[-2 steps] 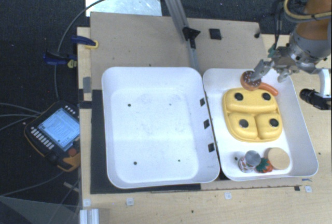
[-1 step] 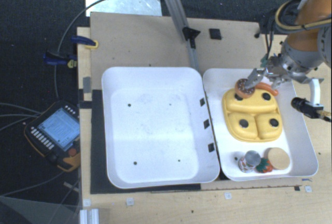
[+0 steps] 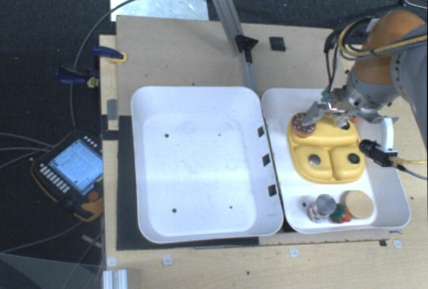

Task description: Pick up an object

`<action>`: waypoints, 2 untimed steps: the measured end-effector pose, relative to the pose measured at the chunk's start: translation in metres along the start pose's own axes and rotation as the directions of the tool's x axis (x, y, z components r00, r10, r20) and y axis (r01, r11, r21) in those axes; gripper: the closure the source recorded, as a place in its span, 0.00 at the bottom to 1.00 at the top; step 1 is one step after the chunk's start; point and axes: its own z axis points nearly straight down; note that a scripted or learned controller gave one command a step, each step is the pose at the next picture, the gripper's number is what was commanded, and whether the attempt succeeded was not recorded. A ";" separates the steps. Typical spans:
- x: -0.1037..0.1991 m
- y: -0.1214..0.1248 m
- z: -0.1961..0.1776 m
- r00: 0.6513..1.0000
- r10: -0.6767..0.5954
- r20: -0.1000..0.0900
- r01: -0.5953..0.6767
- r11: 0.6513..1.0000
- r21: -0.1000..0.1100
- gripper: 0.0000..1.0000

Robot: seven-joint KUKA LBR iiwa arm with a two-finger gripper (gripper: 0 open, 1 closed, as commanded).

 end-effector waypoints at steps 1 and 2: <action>0.001 0.005 -0.018 1.000 -0.002 -0.001 0.002 1.000 -0.015 1.00; 0.006 0.013 -0.066 1.000 -0.005 0.004 0.006 1.000 -0.003 1.00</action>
